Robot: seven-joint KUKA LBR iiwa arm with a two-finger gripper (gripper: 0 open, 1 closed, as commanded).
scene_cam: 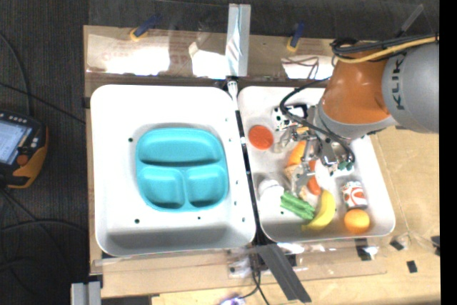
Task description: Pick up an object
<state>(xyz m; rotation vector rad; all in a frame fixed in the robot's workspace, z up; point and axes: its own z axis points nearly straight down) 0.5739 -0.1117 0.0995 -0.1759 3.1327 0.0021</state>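
A KUKA arm (371,93) hangs low over the right bin (382,186), its gripper (308,171) down among crowded items: a banana (323,209), an orange (356,220), a small can (352,193), a green piece (297,205) and an orange disc (260,137). Open floor remains only at the bin's near-left corner and upper-left strip. In the left bin (114,153), a teal divided tray (181,166) fills the centre, leaving a clear white margin all around it
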